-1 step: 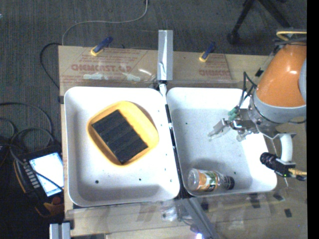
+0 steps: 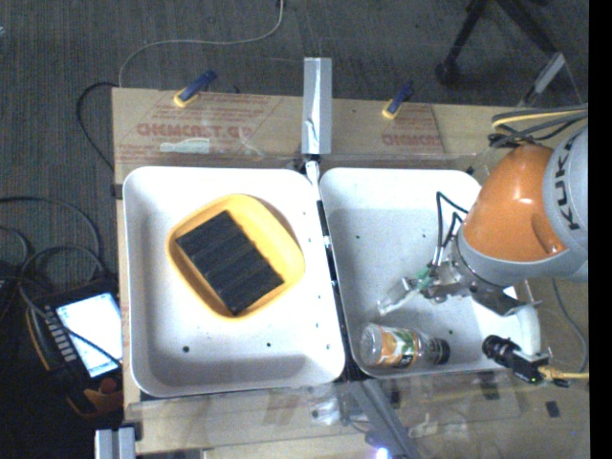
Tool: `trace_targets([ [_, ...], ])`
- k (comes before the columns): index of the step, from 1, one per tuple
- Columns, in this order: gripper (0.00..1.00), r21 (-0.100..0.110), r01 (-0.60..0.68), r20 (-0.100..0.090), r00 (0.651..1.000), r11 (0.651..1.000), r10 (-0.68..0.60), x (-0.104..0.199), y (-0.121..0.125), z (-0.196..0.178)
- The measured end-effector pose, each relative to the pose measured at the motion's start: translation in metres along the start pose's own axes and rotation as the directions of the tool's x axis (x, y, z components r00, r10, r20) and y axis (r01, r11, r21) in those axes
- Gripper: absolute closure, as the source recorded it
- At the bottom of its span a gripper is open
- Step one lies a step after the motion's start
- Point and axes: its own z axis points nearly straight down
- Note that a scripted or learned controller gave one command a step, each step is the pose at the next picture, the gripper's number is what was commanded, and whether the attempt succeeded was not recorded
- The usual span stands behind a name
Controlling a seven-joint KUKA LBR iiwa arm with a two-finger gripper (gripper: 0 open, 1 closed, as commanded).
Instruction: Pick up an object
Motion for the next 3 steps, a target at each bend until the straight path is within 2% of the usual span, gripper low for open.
trace_targets([
  [1, 0.00, -0.001, -0.268, 0.001, 0.963, 0.963, 0.268, -0.038, 0.068, 0.029],
  [2, 0.00, -0.002, -0.383, 0.005, 0.924, 0.924, 0.383, -0.105, 0.117, 0.046],
  [3, 0.00, -0.003, -0.286, 0.005, 0.958, 0.958, 0.286, -0.095, 0.067, -0.090],
])
